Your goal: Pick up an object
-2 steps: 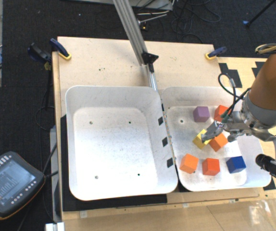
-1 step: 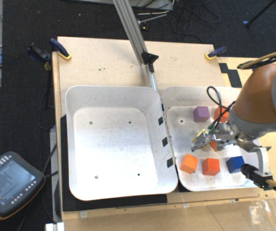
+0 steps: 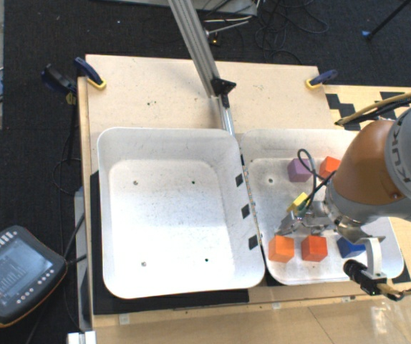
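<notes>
In the right bin (image 3: pixel 263 170), my gripper (image 3: pixel 304 223) hangs low, just above two blocks at the near wall: an orange one (image 3: pixel 282 249) and a red-orange one (image 3: pixel 314 249). A blue block (image 3: pixel 350 247) lies to their right, partly under the arm. Farther back sit a purple block (image 3: pixel 299 168) and an orange-red block (image 3: pixel 329 166). A small yellow piece (image 3: pixel 300 201) shows beside the wrist. The arm's orange band and grey body hide the bin's right half.
The left bin (image 3: pixel 166 206) adjoins the right one along a shared wall. A slanted metal pole (image 3: pixel 198 41) reaches in from the back. A teach pendant (image 3: pixel 12 271) lies off the bench at the near left. Clamps sit at the bench's far corners.
</notes>
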